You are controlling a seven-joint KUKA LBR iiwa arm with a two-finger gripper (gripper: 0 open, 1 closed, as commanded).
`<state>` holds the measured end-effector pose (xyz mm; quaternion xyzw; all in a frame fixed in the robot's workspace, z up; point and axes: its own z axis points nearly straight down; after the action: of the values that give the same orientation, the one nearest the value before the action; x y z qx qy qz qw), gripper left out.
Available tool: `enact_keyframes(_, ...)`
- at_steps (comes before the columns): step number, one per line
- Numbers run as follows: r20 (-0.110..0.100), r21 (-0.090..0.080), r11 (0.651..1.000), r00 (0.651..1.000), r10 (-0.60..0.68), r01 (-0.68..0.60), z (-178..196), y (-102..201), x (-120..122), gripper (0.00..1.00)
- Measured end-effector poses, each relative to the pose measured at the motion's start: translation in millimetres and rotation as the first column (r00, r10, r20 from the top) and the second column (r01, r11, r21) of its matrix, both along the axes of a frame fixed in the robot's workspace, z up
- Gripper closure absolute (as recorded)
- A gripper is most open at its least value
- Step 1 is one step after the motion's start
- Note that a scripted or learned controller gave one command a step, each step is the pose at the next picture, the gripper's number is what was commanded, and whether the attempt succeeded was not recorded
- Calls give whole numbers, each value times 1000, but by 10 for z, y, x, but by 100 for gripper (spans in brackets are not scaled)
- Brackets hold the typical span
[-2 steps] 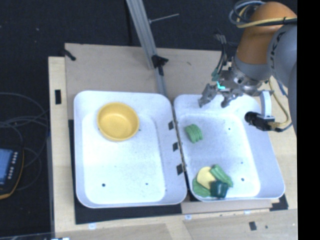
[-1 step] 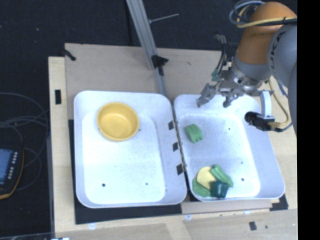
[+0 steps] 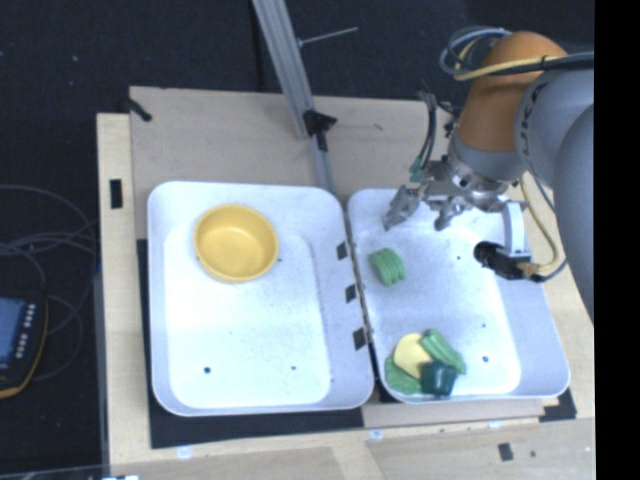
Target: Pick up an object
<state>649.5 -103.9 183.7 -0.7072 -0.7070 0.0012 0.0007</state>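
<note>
Green, ribbed, roughly cylindrical plastic piece point(image 3: 387, 266) lies alone near the left wall of the right-hand shallow white bin point(image 3: 500, 318), the nearest candidate for pickup. It looks small and stubby, lying on its side, free of neighbours. Two-finger gripper point(image 3: 424, 206) hangs above the bin's far edge, fingers spread apart, nothing between them. Judged step: approach, grasp not yet made. Next move calls for travel toward the piece, then descent with fingers straddling it. A cluster of yellow, green and dark teal pieces point(image 3: 424, 362) sits in the near corner. Round yellow bowl point(image 3: 236, 242) rests in the left-hand white bin point(image 3: 250, 368).
</note>
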Motion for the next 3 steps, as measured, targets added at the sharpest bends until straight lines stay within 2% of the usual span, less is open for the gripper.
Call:
enact_keyframes(2,0,0,1000,1000,0,0,-850,-13,-71,0)
enact_keyframes(3,5,1,1000,1000,-1,1,-720,-14,-56,100)
